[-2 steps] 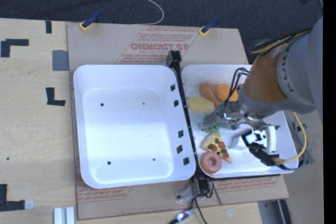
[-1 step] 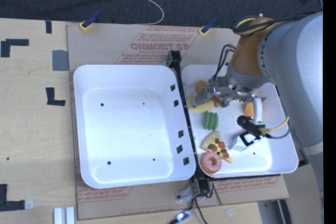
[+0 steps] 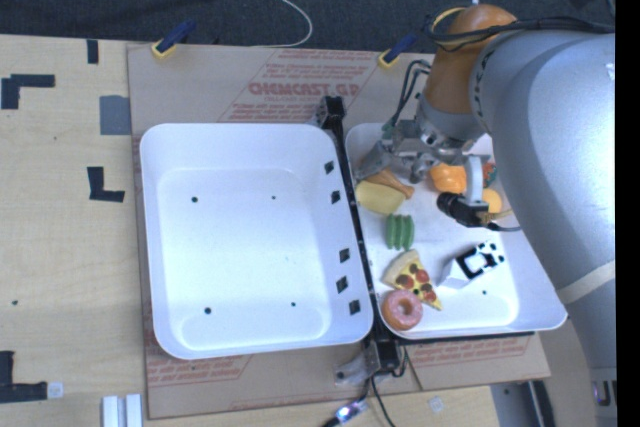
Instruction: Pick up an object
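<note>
Toys are crowded in the right bin [image 3: 535, 315]; with the hand [image 3: 415, 150] lowered over the cheese [image 3: 378, 197], its grip cannot be told, and a neighbour may be nudged.

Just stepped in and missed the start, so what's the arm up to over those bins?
The grey arm reaches in from the right, its gripper lowered into the far end of the right bin, just above a pale yellow toy food piece. Nothing is visibly lifted yet. Also in that bin lie a green pepper-like toy, a pizza slice, a pink donut, orange pieces and a black-and-white block. The left bin sits beside it.
</note>
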